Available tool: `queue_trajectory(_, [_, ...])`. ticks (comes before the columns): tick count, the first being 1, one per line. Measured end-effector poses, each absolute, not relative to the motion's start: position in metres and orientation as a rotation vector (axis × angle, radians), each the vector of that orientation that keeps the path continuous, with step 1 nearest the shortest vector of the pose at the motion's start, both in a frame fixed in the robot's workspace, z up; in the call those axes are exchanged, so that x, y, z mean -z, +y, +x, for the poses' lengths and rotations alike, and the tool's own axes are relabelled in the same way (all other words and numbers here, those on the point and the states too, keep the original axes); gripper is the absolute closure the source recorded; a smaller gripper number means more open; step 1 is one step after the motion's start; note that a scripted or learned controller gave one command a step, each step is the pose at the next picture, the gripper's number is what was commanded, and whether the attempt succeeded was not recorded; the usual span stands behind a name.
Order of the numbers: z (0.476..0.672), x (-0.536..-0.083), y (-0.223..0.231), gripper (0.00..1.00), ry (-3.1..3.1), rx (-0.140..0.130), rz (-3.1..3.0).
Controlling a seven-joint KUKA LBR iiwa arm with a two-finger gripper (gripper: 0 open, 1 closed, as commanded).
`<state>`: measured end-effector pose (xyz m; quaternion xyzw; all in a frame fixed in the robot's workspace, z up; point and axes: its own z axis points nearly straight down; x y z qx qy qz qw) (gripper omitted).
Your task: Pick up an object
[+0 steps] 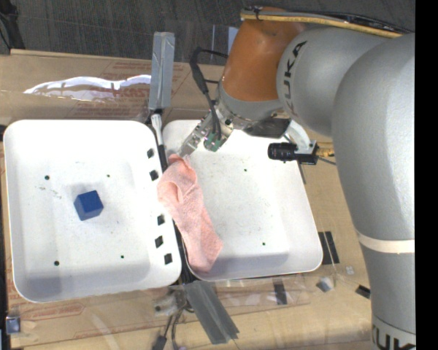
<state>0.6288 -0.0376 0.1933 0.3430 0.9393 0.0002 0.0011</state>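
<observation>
A pink cloth (192, 216) lies along the left wall of the right bin (277, 217), stretched from its upper left toward its front edge. My gripper (187, 149) hangs over the bin's upper left corner, its tip right at the cloth's upper end. Whether it touches or holds the cloth is hidden at this angle. A small blue cube (88, 204) rests apart in the left bin (29, 159), left of its middle.
The big grey arm with its orange band (259, 57) covers the right bin's far right and reaches in from the right. A grey tape strip (160, 71) runs up between the bins at the back. Cardboard lies under both bins.
</observation>
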Motion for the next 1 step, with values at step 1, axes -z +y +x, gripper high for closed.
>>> queue_trajectory(1, [0.6287, -0.193, -0.0377, 0.0, 2.949, 0.0, 1.077])
